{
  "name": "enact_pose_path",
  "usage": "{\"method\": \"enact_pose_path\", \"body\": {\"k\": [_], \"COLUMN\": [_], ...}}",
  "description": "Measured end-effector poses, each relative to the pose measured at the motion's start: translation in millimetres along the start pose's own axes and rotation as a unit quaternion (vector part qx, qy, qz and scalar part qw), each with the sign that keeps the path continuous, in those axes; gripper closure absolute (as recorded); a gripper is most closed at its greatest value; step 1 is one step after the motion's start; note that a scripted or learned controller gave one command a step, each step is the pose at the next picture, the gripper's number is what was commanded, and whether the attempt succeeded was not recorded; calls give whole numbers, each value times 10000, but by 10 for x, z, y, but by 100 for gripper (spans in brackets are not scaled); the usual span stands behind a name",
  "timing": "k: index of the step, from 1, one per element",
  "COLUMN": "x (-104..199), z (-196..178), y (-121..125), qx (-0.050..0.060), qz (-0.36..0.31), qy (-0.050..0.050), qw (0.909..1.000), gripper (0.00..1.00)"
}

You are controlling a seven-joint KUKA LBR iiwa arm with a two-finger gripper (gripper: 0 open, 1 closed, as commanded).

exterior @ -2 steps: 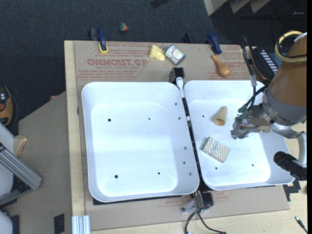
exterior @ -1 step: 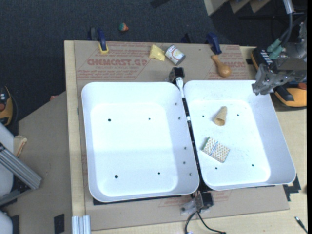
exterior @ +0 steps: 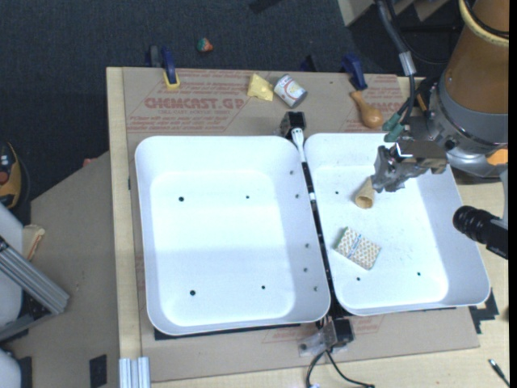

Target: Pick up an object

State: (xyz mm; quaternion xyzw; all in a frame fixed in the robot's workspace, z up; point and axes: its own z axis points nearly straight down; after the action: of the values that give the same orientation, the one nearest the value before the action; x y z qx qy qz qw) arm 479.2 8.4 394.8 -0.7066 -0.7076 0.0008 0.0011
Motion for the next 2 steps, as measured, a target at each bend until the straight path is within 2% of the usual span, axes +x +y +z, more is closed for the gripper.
{"method": "enact_pose_path", "body": {"k": [1, 2], "x": [1321, 1377], "z": [703, 931], "y": [-9, -2], "qx": [25, 17], "qz": [-50, 4], "qy": [2, -6], "qw": [10000, 10000], "gripper": [100, 100]}}
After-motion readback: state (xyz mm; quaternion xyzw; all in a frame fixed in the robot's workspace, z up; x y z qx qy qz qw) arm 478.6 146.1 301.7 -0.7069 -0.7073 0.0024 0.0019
